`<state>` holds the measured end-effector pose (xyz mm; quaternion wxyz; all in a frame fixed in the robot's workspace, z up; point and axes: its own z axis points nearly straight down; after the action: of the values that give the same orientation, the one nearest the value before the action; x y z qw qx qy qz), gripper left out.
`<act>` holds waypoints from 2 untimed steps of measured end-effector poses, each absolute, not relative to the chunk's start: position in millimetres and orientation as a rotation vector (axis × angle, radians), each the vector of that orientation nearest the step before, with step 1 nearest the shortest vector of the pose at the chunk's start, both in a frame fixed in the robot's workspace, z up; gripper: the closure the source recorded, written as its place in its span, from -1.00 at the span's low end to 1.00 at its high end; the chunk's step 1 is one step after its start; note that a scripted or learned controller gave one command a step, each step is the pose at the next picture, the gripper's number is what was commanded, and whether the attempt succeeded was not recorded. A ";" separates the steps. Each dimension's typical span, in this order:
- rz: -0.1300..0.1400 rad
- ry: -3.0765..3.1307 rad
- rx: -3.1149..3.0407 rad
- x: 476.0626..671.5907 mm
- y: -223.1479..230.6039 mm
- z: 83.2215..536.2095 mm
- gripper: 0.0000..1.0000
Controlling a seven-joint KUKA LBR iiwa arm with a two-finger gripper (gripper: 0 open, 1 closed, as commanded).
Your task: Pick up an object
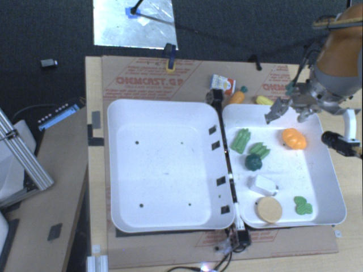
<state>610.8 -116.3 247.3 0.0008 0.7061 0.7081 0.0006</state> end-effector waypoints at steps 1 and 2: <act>0.006 2.225 2.213 611.7 -116.0 258.7 1.00; -0.005 2.229 2.225 541.9 -79.2 210.4 1.00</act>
<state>541.9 -79.2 210.4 -0.0038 0.7065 0.7077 -0.0017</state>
